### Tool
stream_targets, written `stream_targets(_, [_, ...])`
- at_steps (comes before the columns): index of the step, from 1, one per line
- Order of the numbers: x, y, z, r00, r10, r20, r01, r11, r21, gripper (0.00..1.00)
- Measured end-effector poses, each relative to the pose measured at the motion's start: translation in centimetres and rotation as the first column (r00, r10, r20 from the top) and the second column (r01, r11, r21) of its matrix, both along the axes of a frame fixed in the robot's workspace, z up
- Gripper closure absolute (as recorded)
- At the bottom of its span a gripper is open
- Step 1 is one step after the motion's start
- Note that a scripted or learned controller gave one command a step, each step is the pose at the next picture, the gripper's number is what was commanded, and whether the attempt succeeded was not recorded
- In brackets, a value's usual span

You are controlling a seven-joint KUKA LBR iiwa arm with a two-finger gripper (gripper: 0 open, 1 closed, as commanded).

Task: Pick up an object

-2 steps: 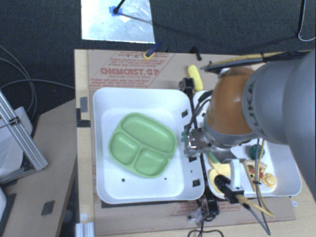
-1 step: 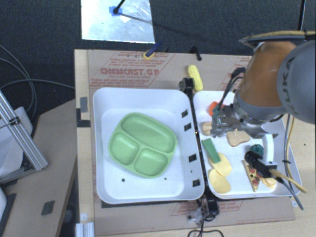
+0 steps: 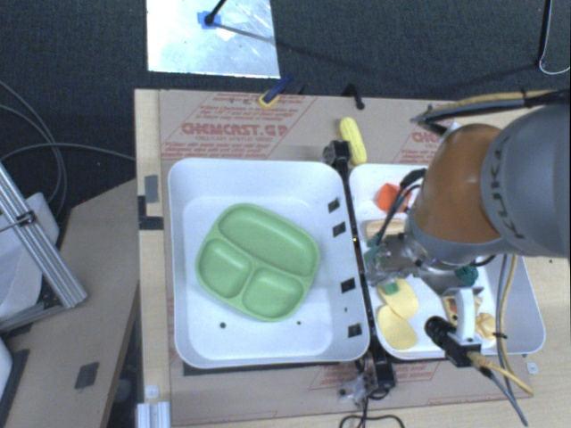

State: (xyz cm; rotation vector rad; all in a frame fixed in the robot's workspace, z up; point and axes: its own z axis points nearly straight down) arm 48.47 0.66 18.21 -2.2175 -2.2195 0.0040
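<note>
A green divided plate (image 3: 258,261) lies in the left white bin (image 3: 196,185). The right bin (image 3: 526,328) holds pale yellow pieces (image 3: 399,315), an orange piece (image 3: 387,194), a teal bit (image 3: 467,275) and other small items near its front right corner. The grey arm with its orange band (image 3: 459,194) hangs low over the right bin and covers most of it. My gripper (image 3: 385,264) is down at the bin's left side, just above the yellow pieces; its fingertips are hidden among the wrist parts.
A yellow corn-like object (image 3: 352,140) lies on the cardboard behind the bins, by the black divider (image 3: 355,239). Cables run along the bench's front right. A shiny sheet (image 3: 212,25) lies on the floor at the back. Aluminium framing stands at the left.
</note>
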Motion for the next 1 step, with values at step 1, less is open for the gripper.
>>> stream_targets(1, [0.30,2.88,3.99,1.000,0.006,0.010,-0.006,1.000,0.000,1.00])
